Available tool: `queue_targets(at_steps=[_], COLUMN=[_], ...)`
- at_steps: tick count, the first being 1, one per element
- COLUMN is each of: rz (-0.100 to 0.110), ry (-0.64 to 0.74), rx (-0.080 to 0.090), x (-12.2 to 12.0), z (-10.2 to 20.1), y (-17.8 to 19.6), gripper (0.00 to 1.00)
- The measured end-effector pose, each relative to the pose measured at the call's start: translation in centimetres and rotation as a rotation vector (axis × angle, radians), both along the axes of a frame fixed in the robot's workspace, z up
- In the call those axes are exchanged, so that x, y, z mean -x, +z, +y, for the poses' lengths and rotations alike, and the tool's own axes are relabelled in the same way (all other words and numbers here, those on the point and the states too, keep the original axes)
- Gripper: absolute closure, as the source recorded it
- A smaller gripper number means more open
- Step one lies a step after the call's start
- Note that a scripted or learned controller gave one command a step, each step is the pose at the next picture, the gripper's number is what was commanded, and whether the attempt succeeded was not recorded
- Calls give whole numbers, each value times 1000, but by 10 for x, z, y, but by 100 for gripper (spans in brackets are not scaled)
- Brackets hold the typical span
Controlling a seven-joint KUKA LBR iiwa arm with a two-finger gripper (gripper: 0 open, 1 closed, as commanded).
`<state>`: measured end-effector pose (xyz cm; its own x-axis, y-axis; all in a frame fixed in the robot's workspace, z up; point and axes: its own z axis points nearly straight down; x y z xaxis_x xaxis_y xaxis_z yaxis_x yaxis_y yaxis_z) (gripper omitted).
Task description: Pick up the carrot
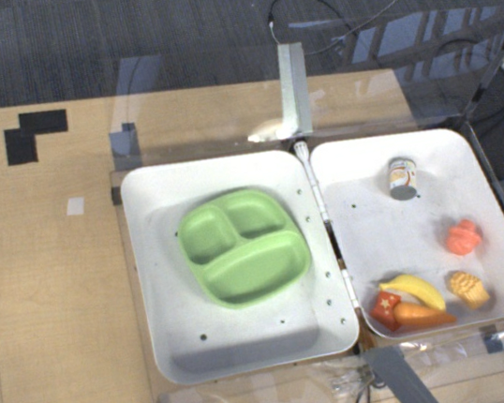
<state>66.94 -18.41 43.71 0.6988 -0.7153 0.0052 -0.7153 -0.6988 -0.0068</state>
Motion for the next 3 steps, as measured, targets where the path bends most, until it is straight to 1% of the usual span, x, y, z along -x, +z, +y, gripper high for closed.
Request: queue_targets(at_steps=[1, 2, 3], rz=[-8, -1, -2], ry=[4, 322, 535], rx=[-1, 3, 3], x=[-2, 0, 0], z=[3, -12, 52], y=[13, 0, 0], gripper=[100, 100, 100])
